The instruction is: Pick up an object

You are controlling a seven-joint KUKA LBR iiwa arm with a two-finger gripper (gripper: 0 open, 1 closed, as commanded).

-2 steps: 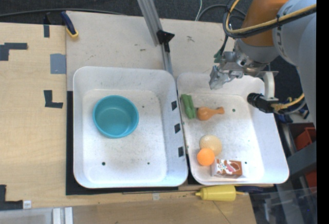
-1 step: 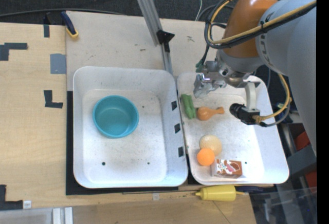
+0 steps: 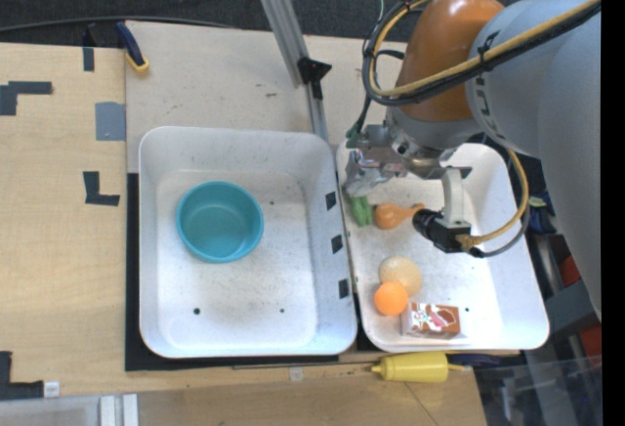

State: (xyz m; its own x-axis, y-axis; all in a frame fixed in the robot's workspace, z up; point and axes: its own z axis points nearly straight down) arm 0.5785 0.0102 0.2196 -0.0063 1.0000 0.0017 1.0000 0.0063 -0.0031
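Note:
My gripper [image 3: 359,182] hangs over the far left part of the right bin [image 3: 508,317], below the arm's orange band. Just in front of it lies a small green object [image 3: 362,212] against the bin's left wall. An orange pear-shaped object [image 3: 393,216] lies right beside the green one. Nearer the front sit a cream ball [image 3: 400,271], an orange ball [image 3: 391,298] and a red packet [image 3: 433,319]. I see nothing lifted off the bin floor.
The left bin [image 3: 293,317] holds a teal bowl [image 3: 220,221]. A yellow bottle [image 3: 415,367] lies on the bench along the right bin's front edge. A grey pole [image 3: 283,14] slants up from between the bins. A black cable fitting [image 3: 444,231] hangs beside the pear-shaped object.

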